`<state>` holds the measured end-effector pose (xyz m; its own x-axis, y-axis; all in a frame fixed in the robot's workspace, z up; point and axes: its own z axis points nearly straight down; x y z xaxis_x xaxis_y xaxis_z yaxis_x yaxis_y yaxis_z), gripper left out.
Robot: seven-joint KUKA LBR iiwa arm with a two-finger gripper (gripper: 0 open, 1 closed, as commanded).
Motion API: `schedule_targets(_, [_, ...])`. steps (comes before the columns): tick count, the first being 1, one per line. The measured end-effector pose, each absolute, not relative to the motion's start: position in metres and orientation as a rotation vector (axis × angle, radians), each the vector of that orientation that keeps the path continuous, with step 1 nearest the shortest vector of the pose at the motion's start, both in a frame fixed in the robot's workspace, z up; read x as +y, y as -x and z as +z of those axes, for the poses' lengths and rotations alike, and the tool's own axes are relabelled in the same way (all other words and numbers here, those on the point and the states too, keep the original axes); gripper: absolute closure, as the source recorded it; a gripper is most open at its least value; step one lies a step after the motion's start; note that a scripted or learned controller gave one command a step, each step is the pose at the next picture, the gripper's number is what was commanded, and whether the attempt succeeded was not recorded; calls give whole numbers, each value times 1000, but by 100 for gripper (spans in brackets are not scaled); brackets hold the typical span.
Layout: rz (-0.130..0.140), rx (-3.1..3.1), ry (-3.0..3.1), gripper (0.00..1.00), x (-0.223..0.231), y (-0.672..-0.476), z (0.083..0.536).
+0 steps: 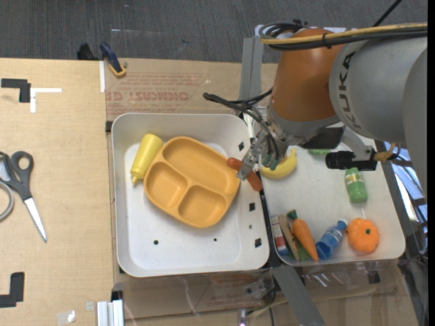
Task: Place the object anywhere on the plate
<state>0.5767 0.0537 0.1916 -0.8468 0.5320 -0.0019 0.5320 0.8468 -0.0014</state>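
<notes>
Gripper (249, 170) sits mid-frame, right over the divide between the two bins, fingers clamped on a small orange-red sausage-looking object (243, 172) that hangs just past the right rim of the yellow divided plate (190, 180). Plate's in the left bin (183, 250) with a yellow bottle (145, 156) touching its upper-left edge. Right bin (319, 189) has a banana (282, 166), green bottle (355, 185), carrot (304, 235), blue bottle (331, 240), and little pumpkin (363, 236). Scissors (24, 192) lie far left on the bench.

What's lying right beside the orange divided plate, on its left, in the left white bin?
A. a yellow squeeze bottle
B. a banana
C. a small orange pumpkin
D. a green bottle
A: the yellow plastic squeeze bottle lies against the left edge of the orange divided plate.
</notes>
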Motion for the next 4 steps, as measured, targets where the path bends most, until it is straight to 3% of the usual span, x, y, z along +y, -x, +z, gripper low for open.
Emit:
schedule_targets(1, [-2,2976,-1008,100,132,-537,209])
schedule_targets(2, [-2,2976,-1008,0,132,-537,209])
schedule_targets(4, [-2,2976,-1008,0,132,-537,209])
